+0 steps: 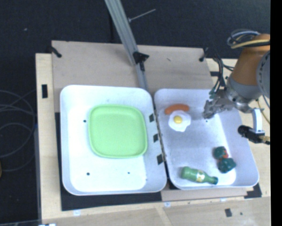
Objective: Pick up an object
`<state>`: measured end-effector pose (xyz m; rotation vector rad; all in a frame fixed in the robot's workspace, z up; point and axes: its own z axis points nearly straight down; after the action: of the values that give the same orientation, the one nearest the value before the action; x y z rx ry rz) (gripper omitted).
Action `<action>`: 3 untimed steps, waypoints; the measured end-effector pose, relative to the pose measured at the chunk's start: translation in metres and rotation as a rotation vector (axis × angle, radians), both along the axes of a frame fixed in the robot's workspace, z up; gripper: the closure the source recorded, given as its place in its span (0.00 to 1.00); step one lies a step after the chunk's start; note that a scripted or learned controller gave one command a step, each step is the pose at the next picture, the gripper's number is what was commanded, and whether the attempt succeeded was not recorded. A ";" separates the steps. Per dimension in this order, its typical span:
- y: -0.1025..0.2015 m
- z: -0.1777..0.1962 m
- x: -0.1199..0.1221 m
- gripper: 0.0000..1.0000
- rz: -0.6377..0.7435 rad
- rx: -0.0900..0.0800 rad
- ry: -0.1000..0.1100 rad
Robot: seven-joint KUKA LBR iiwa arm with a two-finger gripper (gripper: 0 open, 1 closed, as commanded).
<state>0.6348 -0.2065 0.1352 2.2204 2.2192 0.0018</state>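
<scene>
Table [98,62]: a pale wooden top is carrying two shallow white bins side by side, with a grey metal post rising from its back edge between them.
Left bin [75,140]: it is holding a light green square plate [117,131] lying flat near its middle.
Right bin [202,140]: it is holding all the small things, scattered along its near and left parts.
Arm [247,72]: it is reaching in from the right, the orange band sitting above the grey wrist, the wrist tilting down and leftward over the bin's far right corner.
Tool [209,109]: it is hanging just over the far part of the right bin, right of the egg; from here I cannot tell how its tips are set, and nothing is showing between them.
Green bottle [198,175]: it is lying on its side near the bin's front wall; its yellowish label is too small to read.
Fried egg toy [178,121]: it is lying by the bin's left wall, touching an orange sausage [177,108] just behind it.
Dark green pieces [223,158]: two small ones are sitting close together by the right wall, one with a red spot.
</scene>
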 end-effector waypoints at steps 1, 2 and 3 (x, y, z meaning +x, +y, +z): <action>-0.004 0.062 0.006 1.00 0.000 -0.001 -0.004; -0.005 0.098 0.007 1.00 0.000 0.000 -0.002; 0.050 0.097 -0.002 1.00 0.004 0.001 0.001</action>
<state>0.6323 -0.1561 0.2318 2.2175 2.2245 0.0015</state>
